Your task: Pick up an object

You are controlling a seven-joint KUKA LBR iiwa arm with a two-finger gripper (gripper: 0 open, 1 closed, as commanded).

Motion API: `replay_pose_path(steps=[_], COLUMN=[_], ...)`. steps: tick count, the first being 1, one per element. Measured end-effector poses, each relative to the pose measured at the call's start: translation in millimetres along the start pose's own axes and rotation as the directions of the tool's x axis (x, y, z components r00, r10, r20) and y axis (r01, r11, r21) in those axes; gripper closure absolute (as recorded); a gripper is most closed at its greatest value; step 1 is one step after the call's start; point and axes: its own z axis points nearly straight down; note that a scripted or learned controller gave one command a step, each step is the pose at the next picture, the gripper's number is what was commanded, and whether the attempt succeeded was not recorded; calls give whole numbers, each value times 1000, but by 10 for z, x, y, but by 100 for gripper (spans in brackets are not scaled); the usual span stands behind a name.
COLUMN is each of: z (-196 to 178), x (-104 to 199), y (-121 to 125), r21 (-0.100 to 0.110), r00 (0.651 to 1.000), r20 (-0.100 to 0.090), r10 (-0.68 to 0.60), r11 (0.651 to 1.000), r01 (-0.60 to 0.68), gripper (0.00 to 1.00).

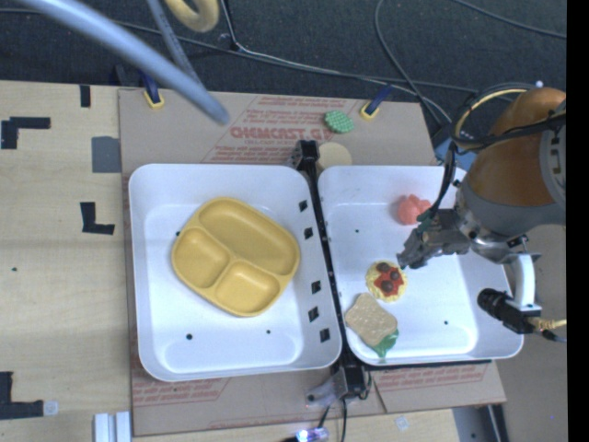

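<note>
White plastic sits under me: two shallow bins side by side, and my claw (411, 252) hangs low in the right bin (442, 325), just above and to the right of a small toy pizza (387, 281). Whether my claw is spread or closed I cannot tell from this angle, and I see nothing caught in it.

The pizza looks like the nearest thing to pick, I judge. It lies flat and thin, so I should centre over it, drop until I nearly touch the floor, and close across its width, not its top. A pink toy (411, 208) lies behind me near the far wall, and a slice of toast (370, 320) with a green bit rests near the front corner, just beside the pizza; I must not nudge it.

The left bin (152, 274) holds a yellow divided tray (236, 256). Both bins rest on cardboard (267, 132) over a wooden bench (55, 274), with cables trailing behind.
</note>
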Motion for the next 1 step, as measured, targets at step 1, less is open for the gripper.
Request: replay_pose_path(steps=[1], z=[62], x=[583], y=[64], r21=[0], r00=[1000], r20=[-1], r10=[-1], r11=[1000], r01=[1], gripper=[100])
